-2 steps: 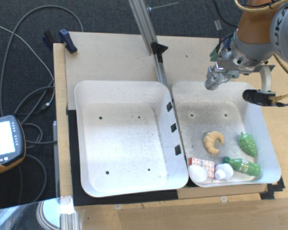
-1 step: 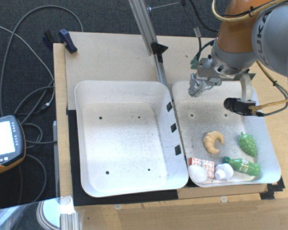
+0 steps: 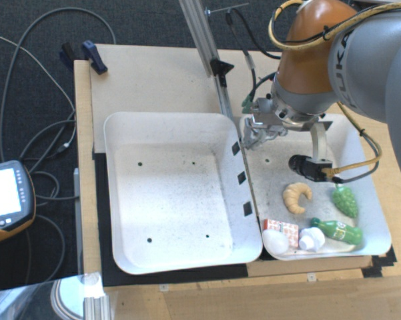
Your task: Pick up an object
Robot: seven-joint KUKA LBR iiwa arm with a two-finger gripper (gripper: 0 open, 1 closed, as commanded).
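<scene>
Gripper [image 3: 257,133] low at 10 o'clock corner of right bin [image 3: 272,172], hard by the shared wall with left bin [image 3: 173,192]; released or clenched, cannot tell, nothing seen in it. Bare floor runs from it toward 5 o'clock as far as croissant [image 3: 297,197], mid-bin. Grapes [image 3: 345,201] at croissant's 3 o'clock, near the 3 o'clock wall. Bottle [image 3: 337,231] lies along the 6 o'clock rim; carton [image 3: 281,229] in the 7 o'clock corner. Bench [image 3: 153,79] bare at 12 o'clock of left bin.
</scene>
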